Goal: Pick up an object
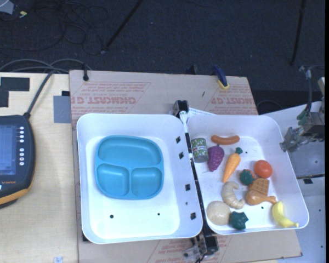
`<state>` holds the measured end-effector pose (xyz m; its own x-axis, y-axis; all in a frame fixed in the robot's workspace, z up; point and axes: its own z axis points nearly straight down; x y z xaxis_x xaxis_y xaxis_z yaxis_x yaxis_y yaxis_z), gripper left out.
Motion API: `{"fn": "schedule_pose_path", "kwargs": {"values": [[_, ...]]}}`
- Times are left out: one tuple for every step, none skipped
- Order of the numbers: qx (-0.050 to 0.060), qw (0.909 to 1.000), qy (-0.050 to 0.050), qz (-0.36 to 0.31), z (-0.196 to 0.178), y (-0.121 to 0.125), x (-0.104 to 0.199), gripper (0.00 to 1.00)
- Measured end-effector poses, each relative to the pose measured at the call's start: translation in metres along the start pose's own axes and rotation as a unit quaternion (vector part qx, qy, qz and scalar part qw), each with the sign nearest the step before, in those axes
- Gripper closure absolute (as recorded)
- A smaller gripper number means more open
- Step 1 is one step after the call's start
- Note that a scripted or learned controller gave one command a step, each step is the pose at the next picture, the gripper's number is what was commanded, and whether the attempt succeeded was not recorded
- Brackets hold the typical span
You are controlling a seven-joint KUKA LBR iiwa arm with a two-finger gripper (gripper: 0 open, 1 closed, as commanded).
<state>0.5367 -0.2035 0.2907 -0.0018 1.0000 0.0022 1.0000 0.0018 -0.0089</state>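
Note:
The right white bin (279, 126) holds toy foods. Among them are a sausage (225, 139), a green can (199, 147), purple grapes (215, 158), a carrot (231, 167), a tomato (262, 169), a roast chicken piece (257, 191), a beige curved piece (231, 195), a pale round piece (218, 212), a broccoli floret (238, 220) and a banana (283, 215). My gripper (294, 138) is a grey shape just outside that bin's right rim, level with the sausage. It is apart from all the toys and nothing hangs from it.
The left white bin (90, 129) carries a blue divided plate (130, 166). A black clamp bar (189, 169) joins the two bins. A teach pendant (8, 158) lies on the bench at far left. Cardboard (142, 92) lies under the bins.

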Motion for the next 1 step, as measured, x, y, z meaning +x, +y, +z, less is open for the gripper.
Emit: {"fn": "schedule_pose_path", "kwargs": {"values": [[0.004,1.0,0.003,-0.002,0.0698,-0.0638,0.0944,1.0]]}}
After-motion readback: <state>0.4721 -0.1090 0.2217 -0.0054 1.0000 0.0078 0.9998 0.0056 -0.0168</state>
